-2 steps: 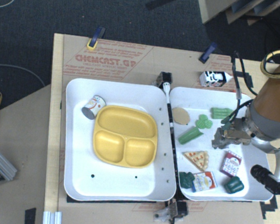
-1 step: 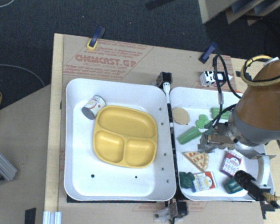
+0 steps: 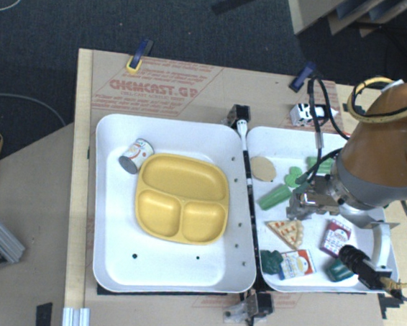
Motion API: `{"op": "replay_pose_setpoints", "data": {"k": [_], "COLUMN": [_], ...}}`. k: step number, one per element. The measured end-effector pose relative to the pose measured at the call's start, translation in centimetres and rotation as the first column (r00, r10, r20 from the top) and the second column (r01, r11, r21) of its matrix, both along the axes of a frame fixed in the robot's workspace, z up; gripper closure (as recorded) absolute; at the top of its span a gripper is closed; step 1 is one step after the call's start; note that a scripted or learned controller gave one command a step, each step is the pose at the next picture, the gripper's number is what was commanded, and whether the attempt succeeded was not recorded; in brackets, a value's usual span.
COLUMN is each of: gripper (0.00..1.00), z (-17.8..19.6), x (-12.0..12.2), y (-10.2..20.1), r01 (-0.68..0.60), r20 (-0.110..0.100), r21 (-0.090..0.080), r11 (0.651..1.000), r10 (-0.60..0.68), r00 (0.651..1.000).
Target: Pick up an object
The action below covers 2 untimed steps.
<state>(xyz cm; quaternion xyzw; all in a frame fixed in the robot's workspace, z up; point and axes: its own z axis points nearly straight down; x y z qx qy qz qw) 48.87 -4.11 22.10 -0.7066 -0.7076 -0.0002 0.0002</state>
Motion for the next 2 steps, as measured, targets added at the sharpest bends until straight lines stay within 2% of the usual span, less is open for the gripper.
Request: {"op": "replay_pose_setpoints", "data": {"k": [1,2], "gripper": [1.00,1.00], "z": [-0.68,-0.01], "x": [0.37,1.08], "y": [-0.82,-0.05], "r01": [0.003,0.000], "r20": [-0.002,0.002], "r21": [0.000,-0.001], "r11": [1.000,1.000], "r10": [-0.003,0.000], "r00": [1.000,1.000]}}
